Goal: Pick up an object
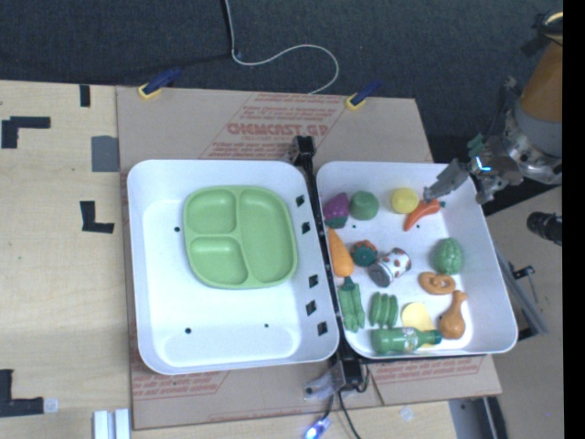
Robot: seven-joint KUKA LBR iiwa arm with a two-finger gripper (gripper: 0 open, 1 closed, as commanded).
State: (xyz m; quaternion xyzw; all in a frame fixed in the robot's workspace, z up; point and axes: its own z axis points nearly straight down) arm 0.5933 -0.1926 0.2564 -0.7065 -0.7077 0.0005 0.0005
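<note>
The right bin (489,273) holds several toy foods: a purple eggplant (335,207), a green ball (364,205), a yellow lemon (405,199), a red-orange chili (421,214), an orange carrot (340,254), a leafy green piece (448,254), a drumstick (452,314) and a cucumber (402,340). My gripper (441,187) reaches in from the right over the bin's far right corner. Its tip sits right at the upper end of the chili. Whether it touches or holds the chili is unclear.
The left bin (155,273) carries a green divided plate (242,236). A black divider (315,245) runs between the bins. A white cable (274,58) lies on the dark floor beyond the cardboard. The arm's orange band (548,85) is at the right edge.
</note>
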